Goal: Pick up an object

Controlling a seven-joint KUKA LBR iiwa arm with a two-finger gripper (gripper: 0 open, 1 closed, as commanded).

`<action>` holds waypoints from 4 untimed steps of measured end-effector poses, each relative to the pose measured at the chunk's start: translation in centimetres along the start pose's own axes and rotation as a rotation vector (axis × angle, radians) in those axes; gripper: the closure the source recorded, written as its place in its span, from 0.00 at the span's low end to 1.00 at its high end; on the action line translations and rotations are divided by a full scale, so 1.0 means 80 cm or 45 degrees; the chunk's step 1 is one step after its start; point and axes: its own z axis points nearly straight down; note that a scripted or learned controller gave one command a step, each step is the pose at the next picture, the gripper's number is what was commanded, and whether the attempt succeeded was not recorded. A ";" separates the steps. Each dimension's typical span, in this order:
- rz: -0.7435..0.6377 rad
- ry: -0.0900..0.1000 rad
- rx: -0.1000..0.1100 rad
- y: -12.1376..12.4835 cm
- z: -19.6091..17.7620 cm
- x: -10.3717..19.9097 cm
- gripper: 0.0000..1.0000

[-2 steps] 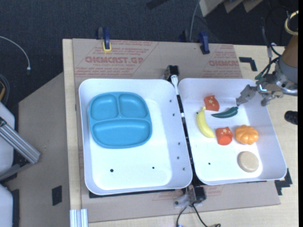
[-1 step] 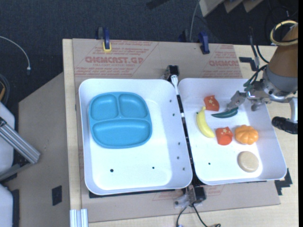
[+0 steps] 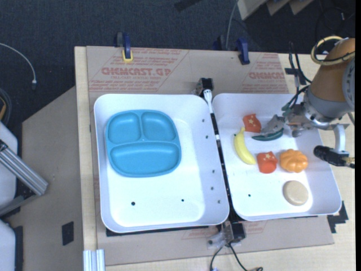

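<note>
Blue divided plate (image 3: 144, 143) in left bin (image 3: 113, 208); toy foods in right bin (image 3: 321, 202).

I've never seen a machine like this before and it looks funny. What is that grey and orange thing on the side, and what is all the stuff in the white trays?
The grey and orange thing is a robot arm. It reaches in from the right side of the picture, and its job is to pick something up. The picture is taken by one camera fixed above the bench, looking down at a slant.

At the end of the arm is its pincer, hanging over the right bin. From here I cannot tell whether it has grabbed anything.

In that bin lie toy foods: a yellow banana, a small red piece, a dark green piece right at the pincer, a red-orange piece, an orange pumpkin-like toy and a round beige piece.

The left bin holds a blue divided plate with three sections.
</note>
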 end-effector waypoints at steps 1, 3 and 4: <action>-0.003 -0.004 -0.016 0.004 -0.018 0.001 1.00; -0.001 -0.007 -0.002 -0.014 -0.161 0.009 1.00; -0.001 -0.007 -0.001 -0.017 -0.213 0.008 1.00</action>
